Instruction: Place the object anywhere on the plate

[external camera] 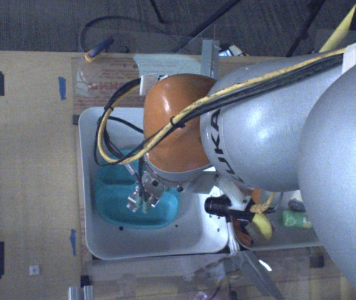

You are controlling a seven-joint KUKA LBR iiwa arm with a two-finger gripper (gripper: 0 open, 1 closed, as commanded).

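In the camera view, the grey arm (pixel 271 124) reaches from the right over the left bin (pixel 165 239) and covers a big part of it. The hand (pixel 140 201) hangs low over the teal plate (pixel 110 205), which lies in the left half of this bin, near its front wall. At the tip of the hand I see a pale green bit (pixel 146 203), and I think this may be the object. It is too small and too blurred to be sure, so I cannot tell if the hand is open, closed or clamped on something.

If this bit is the object, it is above the right part of the plate. I judge it small and light, and easy to take by its narrow middle. I cannot tell whether it is stiff or soft. Its long axis and the way it points are also not readable here.

The right bin (pixel 290 245) holds a yellow thing (pixel 263 225) and a green thing (pixel 296 219), both well apart from the plate. The tabletop (pixel 27 180) is bare brown board.
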